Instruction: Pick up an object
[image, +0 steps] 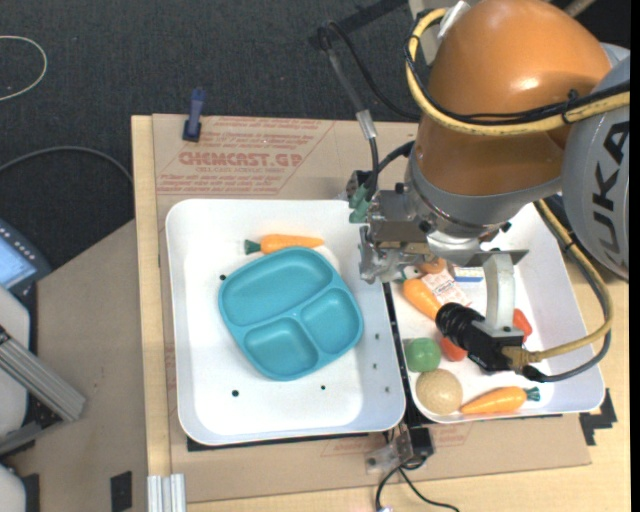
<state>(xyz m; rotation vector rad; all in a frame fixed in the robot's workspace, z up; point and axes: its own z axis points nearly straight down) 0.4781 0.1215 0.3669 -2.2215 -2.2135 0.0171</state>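
camera view: carrot (285, 242) beside teal tray (289, 312)

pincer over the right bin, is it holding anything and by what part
It cannot be told. The pincer sits low over the right bin, above the orange piece, but the arm's wrist covers its tips, so no hold shows.

Left bin (190, 300): a teal three-part tray (290, 312) lies flat and askew near the middle; a toy carrot (285, 242) lies just behind it, tip to the right. Right bin (575, 390) — a green ball (422, 353), a beige ball (438, 390) and a second carrot (495, 400) sit along the near edge, close together.
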